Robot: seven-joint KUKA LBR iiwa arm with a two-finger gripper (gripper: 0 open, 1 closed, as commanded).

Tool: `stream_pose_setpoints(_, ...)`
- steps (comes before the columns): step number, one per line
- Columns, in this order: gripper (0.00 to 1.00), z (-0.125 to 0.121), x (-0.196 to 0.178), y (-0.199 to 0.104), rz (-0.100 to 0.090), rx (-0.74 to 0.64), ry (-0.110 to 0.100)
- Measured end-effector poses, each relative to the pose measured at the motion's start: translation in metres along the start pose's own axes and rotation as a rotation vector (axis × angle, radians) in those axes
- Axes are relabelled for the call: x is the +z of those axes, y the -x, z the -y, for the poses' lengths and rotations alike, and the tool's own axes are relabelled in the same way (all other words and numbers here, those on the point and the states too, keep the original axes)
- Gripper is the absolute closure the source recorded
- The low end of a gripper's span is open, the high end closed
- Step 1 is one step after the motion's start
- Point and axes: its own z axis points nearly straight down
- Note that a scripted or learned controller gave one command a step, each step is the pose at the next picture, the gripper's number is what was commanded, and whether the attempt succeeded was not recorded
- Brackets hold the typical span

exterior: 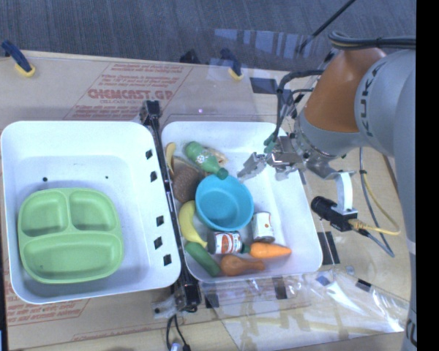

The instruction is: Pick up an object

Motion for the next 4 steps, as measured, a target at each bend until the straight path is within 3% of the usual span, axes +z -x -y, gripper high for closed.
stream_pose_setpoints(1,0.0,0.024,0.106,-0.002,-0.002,-0.19,-0.004)
stream_pose_setpoints(2,1.0,0.022,0.093,0.002,0.007,-0.197,0.0)
stream_pose_setpoints(3,0.0,0.023,0.093,0.001,0.005,-0.2,-0.003)
stream_pose_setpoints(4,0.0,0.039,0.119,0.0,-0.001,0.014,0.003)
